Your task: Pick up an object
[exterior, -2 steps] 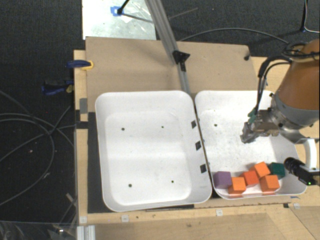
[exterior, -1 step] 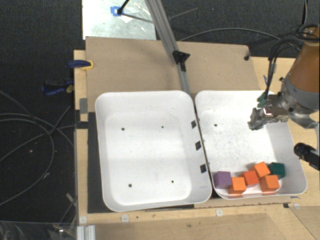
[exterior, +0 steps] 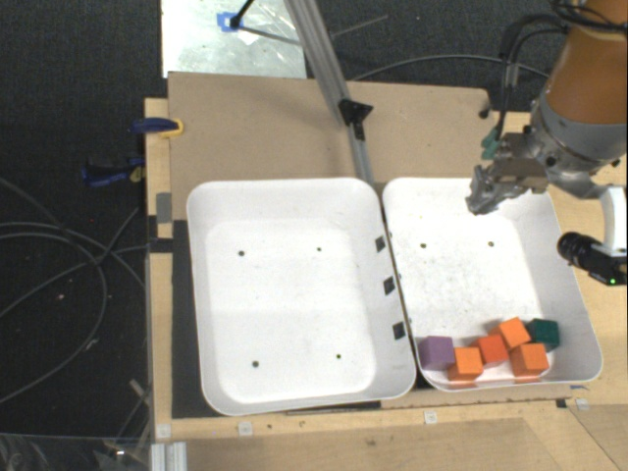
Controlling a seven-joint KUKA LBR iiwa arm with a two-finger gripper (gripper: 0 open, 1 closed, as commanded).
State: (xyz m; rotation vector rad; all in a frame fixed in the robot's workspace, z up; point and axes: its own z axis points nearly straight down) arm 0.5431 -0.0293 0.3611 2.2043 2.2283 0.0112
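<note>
Gripper state cannot be determined at this slant; we see nothing held beneath it. We start at the near edge of the right bin, where the blocks cluster: a purple block, three orange blocks and a green block, touching or just beside one another against the near wall. Farther back, the gripper hangs over the bin's far end, well apart from them. We judge the main risk to be crowding: a descent onto packed blocks could strike a neighbour or the wall and push the target aside. The left bin lies beside it on the table.
</note>
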